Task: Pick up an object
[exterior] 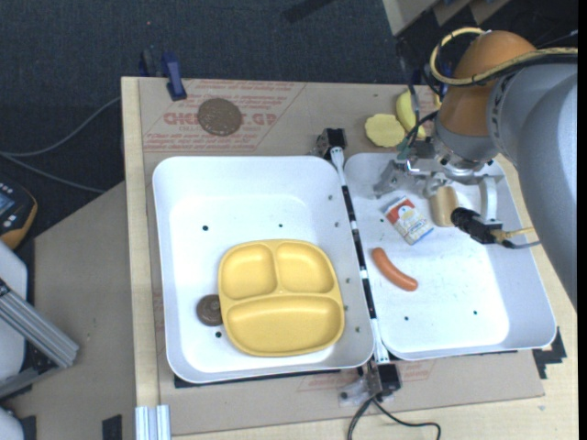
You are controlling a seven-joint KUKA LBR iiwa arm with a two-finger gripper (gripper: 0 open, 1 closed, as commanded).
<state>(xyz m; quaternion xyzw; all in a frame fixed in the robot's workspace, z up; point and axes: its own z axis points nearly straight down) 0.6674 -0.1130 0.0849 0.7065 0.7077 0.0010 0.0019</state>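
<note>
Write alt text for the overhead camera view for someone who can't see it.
A grey robot arm reaches from the right over the right white bin, which holds a small carton and a toy hot dog. The left white bin holds a yellow divided plate.

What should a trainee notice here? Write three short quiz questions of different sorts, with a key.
1. True or false: the yellow divided plate lies in the left bin.
2. Which lies nearest the gripper? A. sausage B. small carton C. brown disc
3. Fill in: the sausage lies in the ___ bin.

Key: 1 true; 2 B; 3 right.
</note>
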